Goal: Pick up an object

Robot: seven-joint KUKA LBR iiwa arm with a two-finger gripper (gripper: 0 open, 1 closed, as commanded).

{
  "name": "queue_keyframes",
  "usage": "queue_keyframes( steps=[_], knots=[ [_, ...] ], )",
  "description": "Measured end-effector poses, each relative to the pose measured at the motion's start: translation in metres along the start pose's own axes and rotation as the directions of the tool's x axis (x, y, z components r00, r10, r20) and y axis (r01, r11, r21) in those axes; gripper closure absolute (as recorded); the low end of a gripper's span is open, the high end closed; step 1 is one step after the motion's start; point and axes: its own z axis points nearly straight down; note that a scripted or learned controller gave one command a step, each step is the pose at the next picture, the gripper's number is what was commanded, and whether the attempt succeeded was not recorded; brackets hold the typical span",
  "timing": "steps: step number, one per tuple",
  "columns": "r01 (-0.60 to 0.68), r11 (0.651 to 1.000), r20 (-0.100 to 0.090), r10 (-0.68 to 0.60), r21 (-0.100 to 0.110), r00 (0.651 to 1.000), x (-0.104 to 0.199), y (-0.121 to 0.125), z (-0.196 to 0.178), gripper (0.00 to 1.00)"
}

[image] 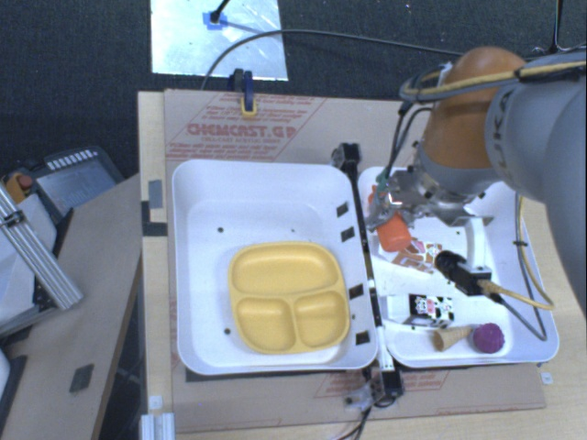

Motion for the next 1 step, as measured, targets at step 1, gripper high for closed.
queue_keyframes(
  steps=[1],
  knots=[
    [0.001, 1.0, 0.0, -0.001, 0.002, 1.0, 0.0486, 0.0052, 0.0031, 1.0]
  ],
)
